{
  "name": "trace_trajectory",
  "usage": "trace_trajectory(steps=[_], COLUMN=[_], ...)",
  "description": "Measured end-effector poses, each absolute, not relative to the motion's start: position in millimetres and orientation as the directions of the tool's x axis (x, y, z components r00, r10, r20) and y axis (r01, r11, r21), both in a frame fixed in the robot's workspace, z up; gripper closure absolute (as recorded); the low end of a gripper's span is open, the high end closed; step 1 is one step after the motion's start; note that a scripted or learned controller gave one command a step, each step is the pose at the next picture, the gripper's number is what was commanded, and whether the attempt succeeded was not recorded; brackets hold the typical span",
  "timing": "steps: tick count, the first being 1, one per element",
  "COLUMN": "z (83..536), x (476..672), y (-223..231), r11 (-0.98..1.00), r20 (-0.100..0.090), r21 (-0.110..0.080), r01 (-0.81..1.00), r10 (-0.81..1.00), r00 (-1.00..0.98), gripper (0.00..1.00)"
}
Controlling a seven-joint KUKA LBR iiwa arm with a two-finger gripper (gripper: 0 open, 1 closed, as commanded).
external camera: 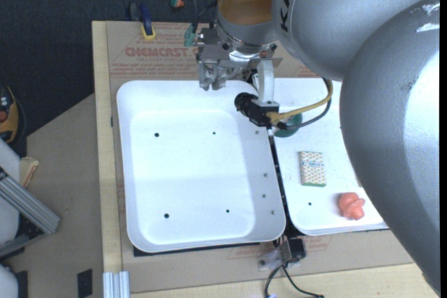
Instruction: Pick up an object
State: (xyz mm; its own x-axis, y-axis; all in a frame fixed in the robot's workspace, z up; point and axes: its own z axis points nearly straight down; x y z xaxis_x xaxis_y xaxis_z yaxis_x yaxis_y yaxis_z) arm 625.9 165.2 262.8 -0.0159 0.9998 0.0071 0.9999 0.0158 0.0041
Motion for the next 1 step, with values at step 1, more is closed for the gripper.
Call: trace_trajectory(steps=[1], z=[406.1], x=[622.0], y=[229.8], r11=[0.009], r20=[0.007], r21=[0.018], r01=[1.0], r10=[1.0], r00=[-0.009], gripper=[1.0])
